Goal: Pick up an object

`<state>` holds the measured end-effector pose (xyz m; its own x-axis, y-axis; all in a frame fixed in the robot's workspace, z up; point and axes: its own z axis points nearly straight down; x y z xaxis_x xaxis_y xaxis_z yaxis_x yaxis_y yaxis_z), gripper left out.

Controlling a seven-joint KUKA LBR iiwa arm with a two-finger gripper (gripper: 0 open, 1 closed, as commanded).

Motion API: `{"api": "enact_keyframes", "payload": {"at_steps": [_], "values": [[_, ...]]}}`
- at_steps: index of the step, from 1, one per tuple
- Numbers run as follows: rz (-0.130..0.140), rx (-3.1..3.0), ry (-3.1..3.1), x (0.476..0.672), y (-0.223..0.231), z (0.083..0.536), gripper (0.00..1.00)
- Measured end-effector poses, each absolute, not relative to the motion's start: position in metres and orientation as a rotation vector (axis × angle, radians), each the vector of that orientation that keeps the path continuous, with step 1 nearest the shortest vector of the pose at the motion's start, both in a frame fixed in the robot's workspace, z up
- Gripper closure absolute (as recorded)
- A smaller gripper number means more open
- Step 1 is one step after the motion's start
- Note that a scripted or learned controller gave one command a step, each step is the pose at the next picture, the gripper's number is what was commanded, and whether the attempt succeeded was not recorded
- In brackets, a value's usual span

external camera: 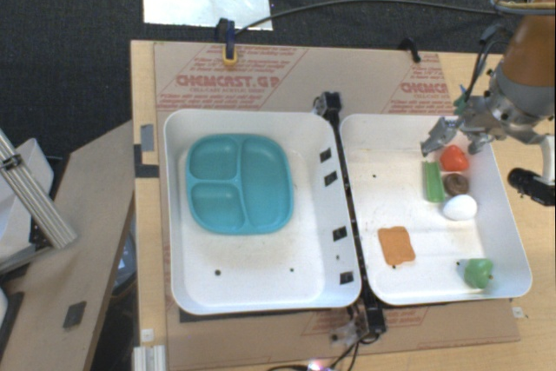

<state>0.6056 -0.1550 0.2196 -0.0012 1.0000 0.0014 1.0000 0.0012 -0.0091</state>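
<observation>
A: Status on the right shallow white bin (512,261)?

B: The grey arm with the orange band (530,56) comes in from the right and sits over the far right corner of that bin. The two-finger gripper (459,135) is low, near the bin's back wall. One grey finger (437,137) sticks out to the left, and the other is somewhere behind the wrist hardware. Can't tell how wide they're spread. Nothing visible between them.

A: Objects?

B: Five, all in the right bin. A small red rounded piece (453,158) is just beside the gripper, on the near side. A green flat stick (432,182) stands lengthwise to its left. A small brown round lump (455,183) lies between the stick and the bin's right wall, just under the red piece. A white egg-shaped object (460,208) is touching or nearly touching the brown lump on its near side. An orange flat square slab (396,245) lies alone, toward the bin's middle. A green rounded lump (477,273) sits in the near right corner.

A: Closest to the gripper?

B: The red one. Can't tell whether a finger touches it; it's resting on the bin floor.

A: Left side?

B: The left shallow white bin (178,274) holds a teal plastic tray with three compartments (240,184), lying flat toward the back left. Both bins sit on a brown board printed with red lettering (287,74).
</observation>
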Motion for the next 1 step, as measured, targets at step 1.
{"api": "enact_keyframes", "payload": {"at_steps": [1], "values": [[-0.001, -2.219, -2.226, 0.6081, -0.1549, 0.2255, 0.0]]}}
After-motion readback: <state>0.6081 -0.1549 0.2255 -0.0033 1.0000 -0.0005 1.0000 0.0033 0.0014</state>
